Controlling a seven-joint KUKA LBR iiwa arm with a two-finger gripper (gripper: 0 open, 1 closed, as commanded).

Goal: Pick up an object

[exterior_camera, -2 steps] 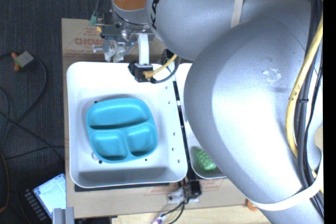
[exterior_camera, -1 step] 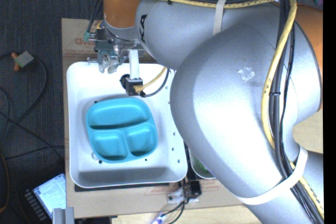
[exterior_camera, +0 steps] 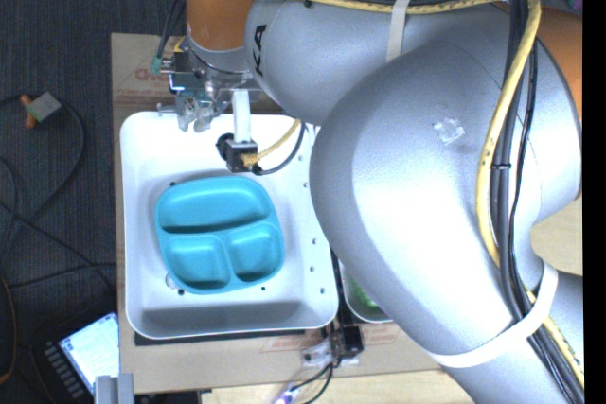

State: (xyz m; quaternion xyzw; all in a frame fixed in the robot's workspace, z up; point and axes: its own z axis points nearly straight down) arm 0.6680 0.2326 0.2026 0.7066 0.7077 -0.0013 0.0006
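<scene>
Blue tray (exterior_camera: 220,234); white bin (exterior_camera: 137,203)

bench (exterior_camera: 133,47) | white bin (exterior_camera: 137,203) on it | blue tray (exterior_camera: 220,234) inside

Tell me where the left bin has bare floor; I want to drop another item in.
Bare floor lies between the blue divided tray and the white bin's near wall, plus a strip along its left wall. The far end is crowded by the gripper.

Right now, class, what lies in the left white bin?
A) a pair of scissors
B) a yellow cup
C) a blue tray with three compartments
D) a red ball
C: a blue tray split into three compartments lies on the floor of the left white bin, below the claw in the camera view.
</scene>
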